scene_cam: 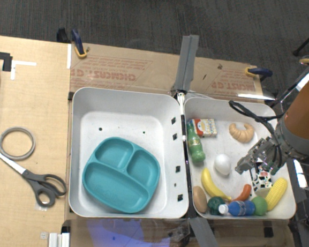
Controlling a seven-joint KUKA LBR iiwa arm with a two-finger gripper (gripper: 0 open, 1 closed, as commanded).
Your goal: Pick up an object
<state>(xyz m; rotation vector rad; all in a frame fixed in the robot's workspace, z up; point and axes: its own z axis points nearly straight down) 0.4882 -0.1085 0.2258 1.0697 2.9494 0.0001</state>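
My gripper hangs low over the right side of the right bin, just above a small black-and-white toy. Around it lie a yellow corn cob, an orange carrot, a white egg, a banana and a croissant. A green bottle lies along the bin's left wall beside a small red-and-white packet. At the front edge sit a blue bottle and a brown egg-shaped piece. Nothing shows held in the gripper.
The left bin holds a teal divided plate. On the bench to the left lie scissors and a tape roll. The orange arm band looms over the right bin's far right corner.
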